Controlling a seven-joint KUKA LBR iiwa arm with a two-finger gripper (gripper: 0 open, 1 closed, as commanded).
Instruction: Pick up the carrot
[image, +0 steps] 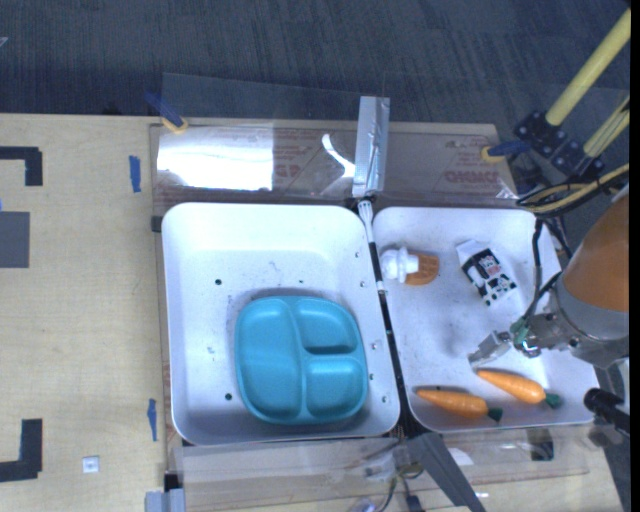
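Claw (500, 347) | fingers slightly apart, holding nothing | just above carrot (513, 385) | right bin (450, 300)

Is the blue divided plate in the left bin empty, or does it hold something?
Empty. The blue divided plate lies flat in the left bin, and all three compartments show bare blue surface.

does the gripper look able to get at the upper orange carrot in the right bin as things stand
Probably yes: the gripper hovers just up-left of the upper orange carrot, with nothing lying over it. The second orange carrot lies close alongside.
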